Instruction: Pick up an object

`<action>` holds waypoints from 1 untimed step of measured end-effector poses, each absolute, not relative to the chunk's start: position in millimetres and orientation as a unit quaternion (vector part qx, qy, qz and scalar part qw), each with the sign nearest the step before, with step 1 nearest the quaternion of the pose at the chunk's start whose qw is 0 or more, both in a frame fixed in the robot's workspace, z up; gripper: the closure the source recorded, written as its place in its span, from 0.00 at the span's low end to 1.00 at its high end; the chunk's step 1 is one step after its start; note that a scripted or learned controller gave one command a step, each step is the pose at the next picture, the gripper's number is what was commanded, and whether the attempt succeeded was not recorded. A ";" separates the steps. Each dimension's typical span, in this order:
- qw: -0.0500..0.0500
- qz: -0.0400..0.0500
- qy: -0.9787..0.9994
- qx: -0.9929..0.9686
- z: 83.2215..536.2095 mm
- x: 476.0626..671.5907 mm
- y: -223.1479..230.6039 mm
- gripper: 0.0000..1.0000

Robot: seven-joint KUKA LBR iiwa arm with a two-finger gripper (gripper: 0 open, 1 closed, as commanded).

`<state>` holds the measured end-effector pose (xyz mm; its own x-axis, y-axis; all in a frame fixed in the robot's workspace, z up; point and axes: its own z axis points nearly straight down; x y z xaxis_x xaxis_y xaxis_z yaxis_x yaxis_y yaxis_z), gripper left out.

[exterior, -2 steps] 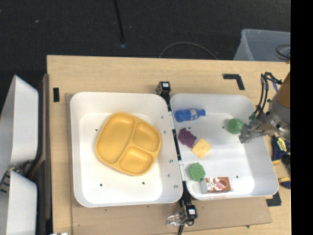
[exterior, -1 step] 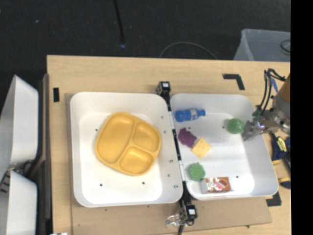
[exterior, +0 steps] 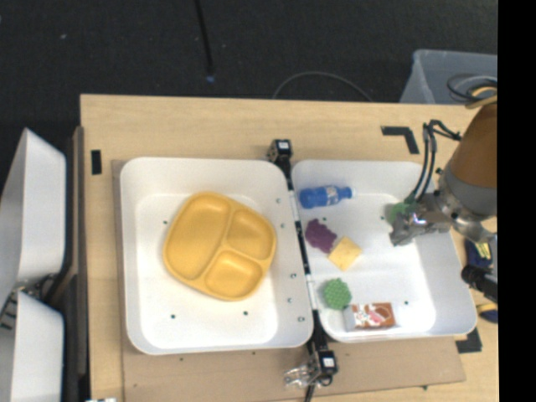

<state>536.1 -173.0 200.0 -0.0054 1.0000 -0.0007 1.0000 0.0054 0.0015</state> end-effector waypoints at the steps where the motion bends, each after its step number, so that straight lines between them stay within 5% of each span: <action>1: 0.000 0.001 0.709 0.705 207.1 529.7 -131.4 1.00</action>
<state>529.7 -131.4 207.1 -0.0067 1.0000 0.0011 1.0000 0.0067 0.0018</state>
